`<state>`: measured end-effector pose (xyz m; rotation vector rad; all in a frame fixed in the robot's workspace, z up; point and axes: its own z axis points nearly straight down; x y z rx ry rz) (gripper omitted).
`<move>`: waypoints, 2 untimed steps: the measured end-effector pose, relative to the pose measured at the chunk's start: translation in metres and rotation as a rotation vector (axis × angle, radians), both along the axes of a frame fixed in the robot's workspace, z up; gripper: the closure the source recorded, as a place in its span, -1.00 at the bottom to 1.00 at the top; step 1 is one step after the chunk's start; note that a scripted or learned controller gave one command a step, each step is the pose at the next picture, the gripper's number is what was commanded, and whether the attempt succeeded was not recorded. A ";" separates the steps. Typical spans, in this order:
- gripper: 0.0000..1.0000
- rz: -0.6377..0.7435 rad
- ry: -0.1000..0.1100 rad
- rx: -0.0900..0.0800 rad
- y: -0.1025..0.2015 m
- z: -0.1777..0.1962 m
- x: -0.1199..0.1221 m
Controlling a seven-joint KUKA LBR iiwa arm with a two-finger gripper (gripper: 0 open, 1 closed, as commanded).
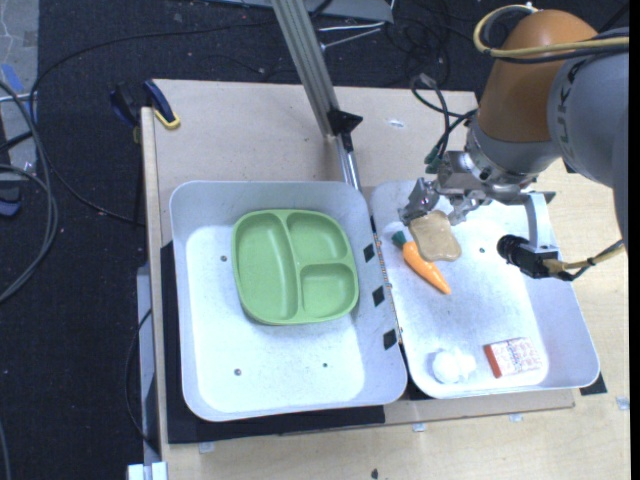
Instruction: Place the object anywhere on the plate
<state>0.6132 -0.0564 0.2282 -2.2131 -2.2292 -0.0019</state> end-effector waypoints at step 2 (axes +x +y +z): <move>1.00 0.000 -0.002 0.000 0.097 0.004 0.011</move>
